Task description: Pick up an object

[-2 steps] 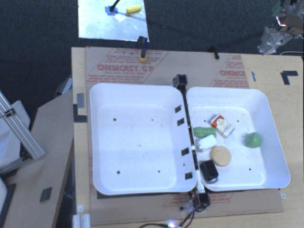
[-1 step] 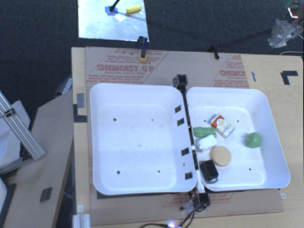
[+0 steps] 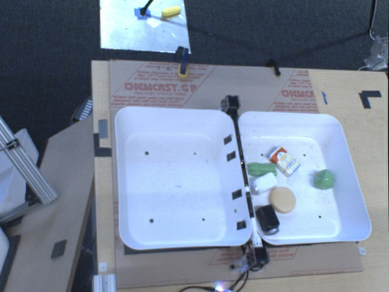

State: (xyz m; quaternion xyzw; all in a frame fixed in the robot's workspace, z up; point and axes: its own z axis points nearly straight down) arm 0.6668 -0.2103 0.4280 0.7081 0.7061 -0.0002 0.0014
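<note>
Camera view, looking down at a slant on a wooden bench [image 3: 340, 81] bearing two shallow white bins side by side. All the loose objects lie in the right bin [image 3: 349, 163], gathered toward its left half. A small red-and-white packet [image 3: 284, 160] lies tilted near the middle; just left and below it, a green elongated piece [image 3: 261, 168] rests beside a white block [image 3: 265, 182], the two close to the divider between the bins. A round tan disc [image 3: 282, 199] sits just below the white block, and a black object [image 3: 267, 218] lies beside it near the bin's front-left corner. A green rounded lump [image 3: 324, 179] sits apart toward the right wall. The left bin [image 3: 130, 163] shows its bare white floor with a few dark dots. Black clips [image 3: 231, 156] run along the seam between the bins. The state of the gripper's jaws cannot be told from this view. Beyond the bench, a grey sheet [image 3: 121, 23] on the dark floor carries a yellow item [image 3: 171, 11].
</note>
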